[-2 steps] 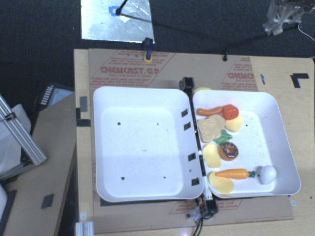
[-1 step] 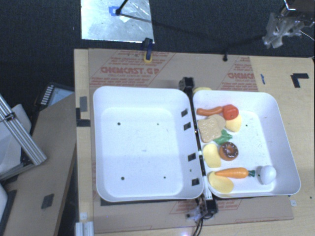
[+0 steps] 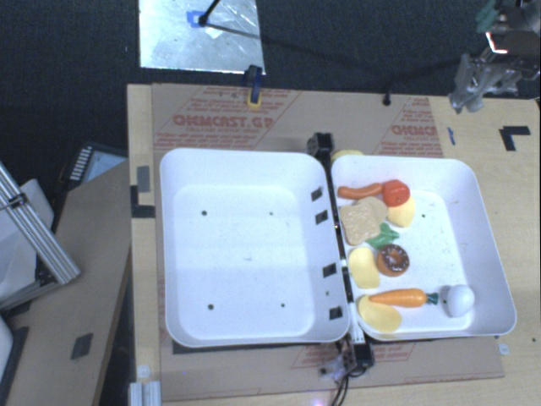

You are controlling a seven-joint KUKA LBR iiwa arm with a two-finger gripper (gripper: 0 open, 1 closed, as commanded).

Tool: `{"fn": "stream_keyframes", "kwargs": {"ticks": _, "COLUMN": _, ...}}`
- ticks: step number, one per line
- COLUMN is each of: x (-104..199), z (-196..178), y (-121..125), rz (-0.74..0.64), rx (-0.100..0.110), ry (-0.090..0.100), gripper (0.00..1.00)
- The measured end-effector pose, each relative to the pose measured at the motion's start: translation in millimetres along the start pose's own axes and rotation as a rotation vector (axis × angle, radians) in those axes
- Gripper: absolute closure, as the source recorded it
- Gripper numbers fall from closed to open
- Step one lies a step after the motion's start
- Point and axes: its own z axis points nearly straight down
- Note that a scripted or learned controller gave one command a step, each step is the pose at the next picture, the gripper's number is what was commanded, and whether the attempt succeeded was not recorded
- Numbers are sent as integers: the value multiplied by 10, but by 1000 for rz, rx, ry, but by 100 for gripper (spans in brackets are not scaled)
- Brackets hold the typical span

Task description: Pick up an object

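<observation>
With the tool [image 3: 476,81] up at the counter's far right corner, its grip state impossible to tell, the carrot [image 3: 397,297] in the right bin [image 3: 486,227] looks light, stiff and smooth, best pinched across its thick middle.

Even, bright overhead light; the white bins [image 3: 245,252] nearly blow out, shadows faint, foil sheet [image 3: 200,24] glares, dark floor murky, overall slightly soft
</observation>
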Motion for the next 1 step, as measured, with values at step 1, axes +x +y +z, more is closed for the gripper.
{"fn": "stream_keyframes", "kwargs": {"ticks": 1, "x": -601, "z": 147, "y": 1030, "rz": 8, "rx": -2, "ry": -4, "gripper": 100}}
